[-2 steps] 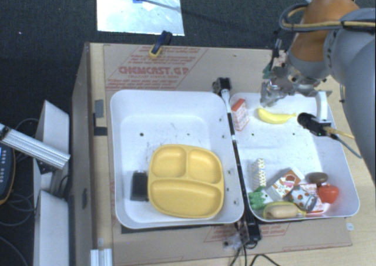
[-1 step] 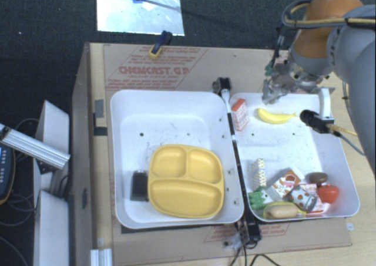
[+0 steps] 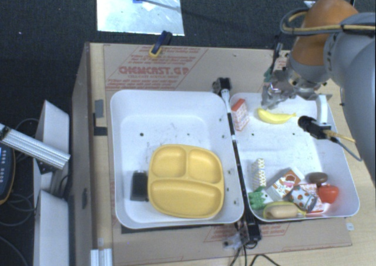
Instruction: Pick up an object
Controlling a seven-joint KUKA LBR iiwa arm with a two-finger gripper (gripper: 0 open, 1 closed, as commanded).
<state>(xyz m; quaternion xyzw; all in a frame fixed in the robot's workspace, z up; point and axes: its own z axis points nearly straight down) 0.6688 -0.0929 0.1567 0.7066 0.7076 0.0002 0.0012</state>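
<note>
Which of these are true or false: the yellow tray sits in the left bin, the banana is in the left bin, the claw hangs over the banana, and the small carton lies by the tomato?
1. The yellow tray sits in the left bin. True.
2. The banana is in the left bin. False: it lies in the right bin.
3. The claw hangs just above the banana. True.
4. The small carton lies beside the tomato. False: it stands by the divider, at the bin's far end from the tomato.
</note>
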